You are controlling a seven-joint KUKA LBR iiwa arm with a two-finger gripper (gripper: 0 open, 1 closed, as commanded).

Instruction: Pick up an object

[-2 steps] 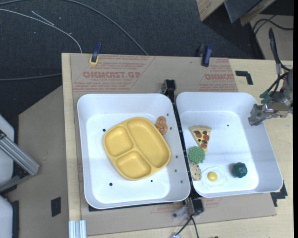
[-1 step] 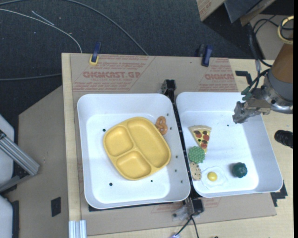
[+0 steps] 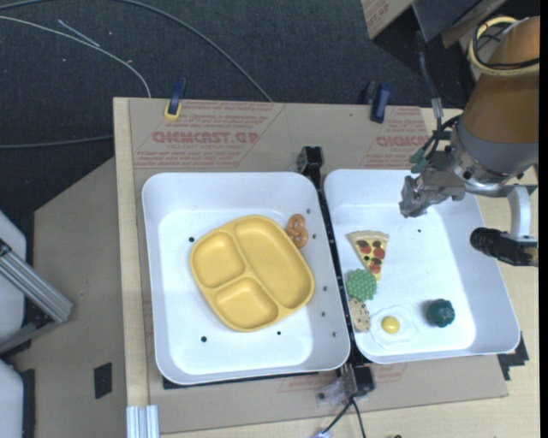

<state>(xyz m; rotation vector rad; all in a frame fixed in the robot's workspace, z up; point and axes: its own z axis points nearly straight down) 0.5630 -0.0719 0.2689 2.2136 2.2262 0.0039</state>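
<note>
From my feed I see dark blue-grey carpet point(image 3: 77, 94) covering the floor around the bench, with thin pale cables point(image 3: 103, 56) curving across it at the upper left. The bench top is a brown board point(image 3: 257, 128) printed with faded red lettering, held at its far edge by two clamps, a blue and yellow one point(image 3: 175, 98) and a dark blue one point(image 3: 378, 101). A silver metal rail point(image 3: 32, 278) slants in at the left. A cardboard box corner point(image 3: 385, 15) sits top right. Lighting is even.
</note>
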